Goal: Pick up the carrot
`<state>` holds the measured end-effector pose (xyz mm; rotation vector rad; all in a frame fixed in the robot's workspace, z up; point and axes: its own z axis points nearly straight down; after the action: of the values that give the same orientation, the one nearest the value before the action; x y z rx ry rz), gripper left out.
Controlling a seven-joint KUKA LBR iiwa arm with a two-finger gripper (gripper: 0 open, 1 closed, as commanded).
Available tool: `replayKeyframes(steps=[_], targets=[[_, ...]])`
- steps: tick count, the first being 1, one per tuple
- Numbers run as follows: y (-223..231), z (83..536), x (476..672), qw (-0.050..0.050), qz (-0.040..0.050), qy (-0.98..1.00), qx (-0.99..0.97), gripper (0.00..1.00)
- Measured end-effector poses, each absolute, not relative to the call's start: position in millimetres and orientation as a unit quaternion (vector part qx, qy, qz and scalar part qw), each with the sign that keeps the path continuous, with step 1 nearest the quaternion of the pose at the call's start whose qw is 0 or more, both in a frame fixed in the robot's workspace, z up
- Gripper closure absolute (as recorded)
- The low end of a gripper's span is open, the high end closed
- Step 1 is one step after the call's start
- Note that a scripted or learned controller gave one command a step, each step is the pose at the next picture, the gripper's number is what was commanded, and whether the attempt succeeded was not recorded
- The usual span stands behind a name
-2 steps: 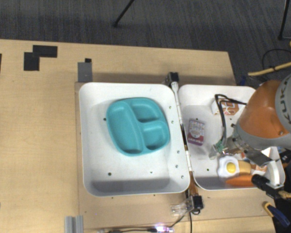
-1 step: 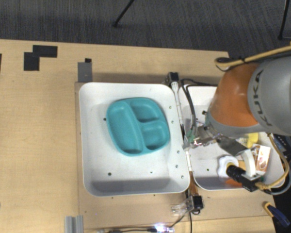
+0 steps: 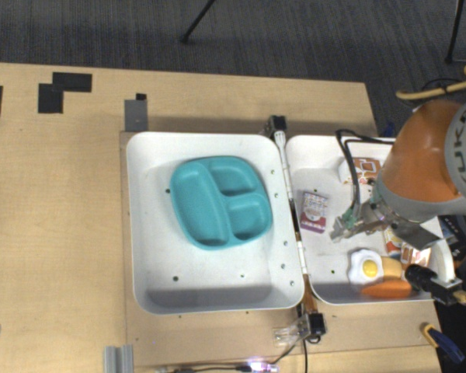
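A pale wooden surface (image 3: 54, 231) fills most of the frame below a strip of dark carpet along the top, and on it sit two shallow white bins side by side. At centre right of the frame, over the right bin (image 3: 326, 162), the gripper (image 3: 349, 225) hangs with its metal fingers (image 3: 343, 228) pointing toward the left; they look slightly apart and nothing shows between them, though they are small and cluttered with cable, so how far they are parted is hard to judge. Just beyond the fingertips lies a small purple-and-white packet (image 3: 314, 211). Below and to the right, near the lower wall of the same bin, the carrot (image 3: 387, 289) lies flat, touching or just beside a toy fried egg (image 3: 366, 266). So the pick appears not yet done: the carrot rests on the bin floor apart from the fingers, and reaching it, closing on it and lifting it are all left. Further out, the left bin (image 3: 147, 208) holds a teal divided plate (image 3: 220, 200). The arm's (image 3: 427, 162) orange band and grey body cover much of the right bin's right side, hiding part of what lies there; some printed items peek out near it but cannot be made out, and the carrot's right end is partly lost behind dark hardware.
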<state>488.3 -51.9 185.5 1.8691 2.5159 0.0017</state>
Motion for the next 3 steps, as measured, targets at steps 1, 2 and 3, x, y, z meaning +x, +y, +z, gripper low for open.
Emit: replayKeyframes(steps=[1,2,3], targets=[[-13,185,489.3,0.002,0.0024,0.717,0.697,1.0],[-75,244,488.7,0.003,0.0019,0.647,0.763,1.0],[-73,244,488.6,0.002,0.0015,0.648,0.762,0.0]])
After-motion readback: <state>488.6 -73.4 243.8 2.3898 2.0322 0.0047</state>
